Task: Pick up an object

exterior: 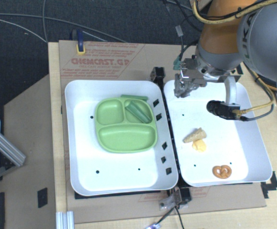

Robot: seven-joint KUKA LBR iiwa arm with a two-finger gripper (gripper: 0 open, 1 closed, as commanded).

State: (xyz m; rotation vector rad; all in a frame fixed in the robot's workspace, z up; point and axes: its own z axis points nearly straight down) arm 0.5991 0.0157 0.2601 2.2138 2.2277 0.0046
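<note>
My gripper (181,90) hangs over the far left corner of the right bin (252,142), with nothing seen between its fingers. In that bin lie a tan wedge-shaped piece (194,135), a small yellow piece (200,146) just below it, and a brown pretzel (222,171) near the front edge. The gripper is well above and behind these three items. In the left bin (81,142) sits a green divided plate (125,125) with a green pickle-like item (138,111) in its upper right compartment.
A black cable connector (222,109) with a yellow lead hangs over the right bin's far right part. Black clips (157,104) line the seam between the bins. The bins rest on a cardboard sheet (100,58).
</note>
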